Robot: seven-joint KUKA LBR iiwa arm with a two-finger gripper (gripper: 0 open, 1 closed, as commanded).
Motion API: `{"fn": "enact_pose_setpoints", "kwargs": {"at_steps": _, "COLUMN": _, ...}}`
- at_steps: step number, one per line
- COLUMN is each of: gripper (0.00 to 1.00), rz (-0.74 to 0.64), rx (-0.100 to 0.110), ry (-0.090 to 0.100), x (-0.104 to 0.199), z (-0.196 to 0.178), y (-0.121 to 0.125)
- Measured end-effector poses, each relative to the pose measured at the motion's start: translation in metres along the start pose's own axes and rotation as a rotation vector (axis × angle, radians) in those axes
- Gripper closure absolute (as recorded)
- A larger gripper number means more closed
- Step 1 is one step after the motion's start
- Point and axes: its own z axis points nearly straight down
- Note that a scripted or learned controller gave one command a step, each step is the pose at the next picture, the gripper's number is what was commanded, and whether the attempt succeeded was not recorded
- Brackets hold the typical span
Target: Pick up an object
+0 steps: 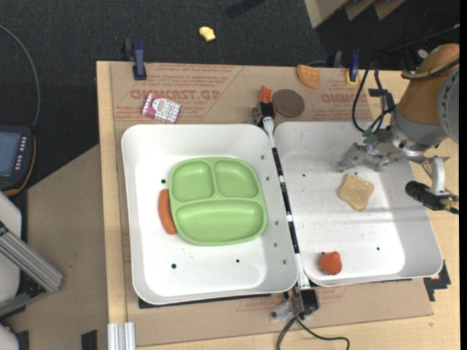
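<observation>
The bench (109, 217) is lying under everything, a cardboard-brown board carrying two shallow white bins side by side. The left bin (146, 268) is holding a green divided plate (217, 200) near its middle, three compartments facing up, and an orange sausage-shaped piece (166, 211) is lying just beside the plate's left edge, touching or nearly touching it.

The right bin (408, 257) is sitting against the left one along a shared middle seam. The arm (430, 97) is reaching in from the right, its orange band sitting high and its grey wrist bending down over the bin's upper right part. The gripper (368, 155) is pointing toward the bin's upper middle, hanging close to the floor; how far its jaws are parted is something I cannot tell from this angle, and nothing is showing between them.

A tan, bread-like piece (356, 192) is resting on the bin floor just below the gripper, apart from it. A small red object (331, 262) is lying near the bin's lower left corner, well apart from the gripper.

On the bench behind the bins, a brown disc (289, 103) and a small pink-patterned packet (160, 108) are lying.
</observation>
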Motion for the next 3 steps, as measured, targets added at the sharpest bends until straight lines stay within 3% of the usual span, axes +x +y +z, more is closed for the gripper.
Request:
{"fn": "enact_pose_setpoints", "kwargs": {"at_steps": 1, "gripper": 0.00, "rz": 0.004, "rx": 0.002, "ry": -0.003, "x": 0.026, "z": -0.006, "y": -0.064}}
{"fn": "enact_pose_setpoints", "kwargs": {"at_steps": 2, "gripper": 1.00, "rz": 0.003, "rx": -0.008, "ry": -0.007, "x": 0.024, "z": -0.018, "y": -0.060}}
{"fn": "enact_pose_setpoints", "kwargs": {"at_steps": 3, "gripper": 1.00, "rz": -0.002, "rx": -0.009, "ry": -0.007, "x": 0.110, "z": -0.008, "y": -0.098}}
